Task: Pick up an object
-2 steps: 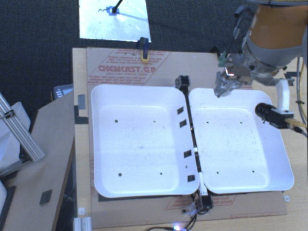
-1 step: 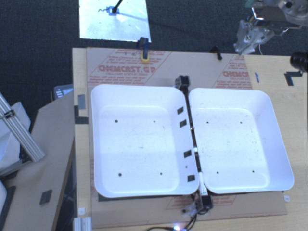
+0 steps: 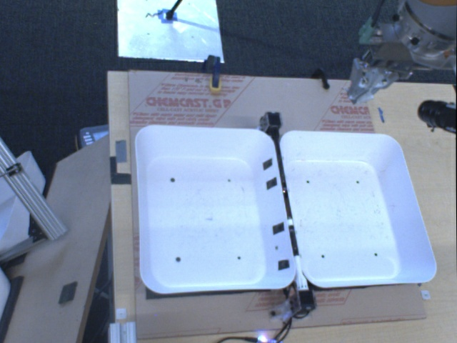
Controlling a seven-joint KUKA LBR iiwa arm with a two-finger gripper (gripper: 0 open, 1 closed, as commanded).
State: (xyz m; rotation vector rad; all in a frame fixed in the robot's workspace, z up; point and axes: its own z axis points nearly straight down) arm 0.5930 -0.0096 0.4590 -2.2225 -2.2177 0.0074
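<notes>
The tool point(image 3: 363, 86) hangs beyond the right bin's point(image 3: 400, 156) far rim.

White bins on a tan bench

We see two white bins point(image 3: 207, 138), red lettering on the bench sheet point(image 3: 235, 95), dark carpet point(image 3: 57, 48) far left.

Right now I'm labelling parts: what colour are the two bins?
Both are white: the left bin and the right bin, clearest in the camera view.
</notes>
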